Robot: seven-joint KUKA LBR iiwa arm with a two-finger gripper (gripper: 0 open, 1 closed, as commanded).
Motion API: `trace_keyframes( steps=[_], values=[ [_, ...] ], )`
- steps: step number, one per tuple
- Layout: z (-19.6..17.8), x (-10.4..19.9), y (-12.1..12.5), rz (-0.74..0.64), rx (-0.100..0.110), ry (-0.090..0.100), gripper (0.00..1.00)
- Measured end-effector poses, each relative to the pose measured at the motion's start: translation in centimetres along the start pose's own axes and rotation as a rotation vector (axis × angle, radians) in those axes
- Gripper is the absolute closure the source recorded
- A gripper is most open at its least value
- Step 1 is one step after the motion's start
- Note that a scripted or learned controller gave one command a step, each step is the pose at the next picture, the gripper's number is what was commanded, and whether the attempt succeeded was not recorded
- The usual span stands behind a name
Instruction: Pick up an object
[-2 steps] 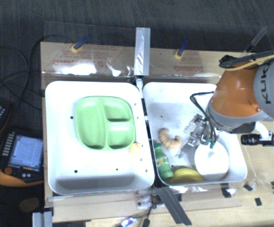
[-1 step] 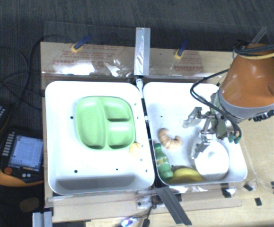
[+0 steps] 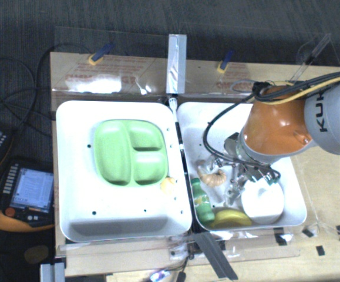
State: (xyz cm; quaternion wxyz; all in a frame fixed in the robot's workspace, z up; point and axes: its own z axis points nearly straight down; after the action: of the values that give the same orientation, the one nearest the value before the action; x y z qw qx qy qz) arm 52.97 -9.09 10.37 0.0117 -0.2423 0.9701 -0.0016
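While the arm [image 3: 275, 128] reaches low into the right bin [image 3: 293, 216], fingers [image 3: 235, 191] pointing down, spread unclear.

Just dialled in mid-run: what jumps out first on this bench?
The green divided plate lies in the middle of the left bin. The arm's orange band looms over the right bin, with the hand low among the clutter there. Near it lie a yellow banana at the front wall, a green bottle along the left wall and a white bowl.
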Motion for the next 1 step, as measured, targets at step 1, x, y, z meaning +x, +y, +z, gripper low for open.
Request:
trace_keyframes(
  steps=[1],
  values=[
    [0.02,0.0,0.0,0.0,0.0,0.0,0.0]
  ],
)
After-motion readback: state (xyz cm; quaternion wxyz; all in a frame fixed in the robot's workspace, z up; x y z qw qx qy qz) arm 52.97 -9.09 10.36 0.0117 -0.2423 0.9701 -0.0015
